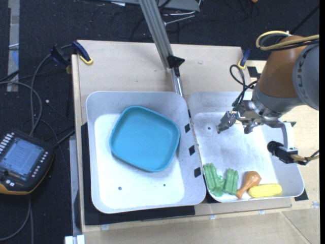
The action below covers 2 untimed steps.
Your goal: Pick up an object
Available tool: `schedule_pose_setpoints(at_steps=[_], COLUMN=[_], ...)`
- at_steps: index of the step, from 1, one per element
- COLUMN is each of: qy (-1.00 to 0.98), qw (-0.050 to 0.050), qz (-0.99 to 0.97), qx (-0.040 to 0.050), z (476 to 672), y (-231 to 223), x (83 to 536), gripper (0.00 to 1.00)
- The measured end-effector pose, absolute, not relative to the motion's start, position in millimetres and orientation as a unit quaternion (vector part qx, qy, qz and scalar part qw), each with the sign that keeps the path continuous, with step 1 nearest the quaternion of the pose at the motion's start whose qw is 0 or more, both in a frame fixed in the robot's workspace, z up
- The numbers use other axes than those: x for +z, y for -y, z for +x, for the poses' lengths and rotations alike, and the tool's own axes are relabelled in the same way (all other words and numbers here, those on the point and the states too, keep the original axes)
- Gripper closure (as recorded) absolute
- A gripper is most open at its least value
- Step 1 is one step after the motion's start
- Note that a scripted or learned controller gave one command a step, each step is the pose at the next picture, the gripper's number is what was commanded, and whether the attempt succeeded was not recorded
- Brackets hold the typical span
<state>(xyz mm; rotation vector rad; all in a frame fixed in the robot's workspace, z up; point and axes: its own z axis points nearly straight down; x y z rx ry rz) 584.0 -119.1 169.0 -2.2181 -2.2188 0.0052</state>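
White plastic made up the two shallow bins on my bench: the left bin (101, 111) held a turquoise square plate (144, 139), and the right bin (203, 105) held four small toys crowded along its near edge. From left to right these were two green pieces (214, 179), (231, 181) that looked like pea pods or beans, an orange-brown drumstick shape (247, 182) and a yellow oblong (265, 190), perhaps a corn cob or banana. My pincer (235, 124) hung over the bare far part of the right bin, its two dark fingers spread apart with nothing between them, well apart from the toys. I judged the work to be at the approach step, with no object picked yet. The next move, as I saw it, called for bringing the pincer toward the near edge, lining it over one toy, ideally the yellow one at the end of the row, then lowering and closing.
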Motion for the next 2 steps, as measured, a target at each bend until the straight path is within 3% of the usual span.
schedule_pose_setpoints(at_steps=[1,2], qy=[0.707,0.707], qw=[0.002,0.0], qz=[-0.707,-0.707], qx=[0.0017,0.0], z=[579.5,581.1], y=[128.6,128.4], x=[114.1,127.0], gripper=[0.0,1.0])
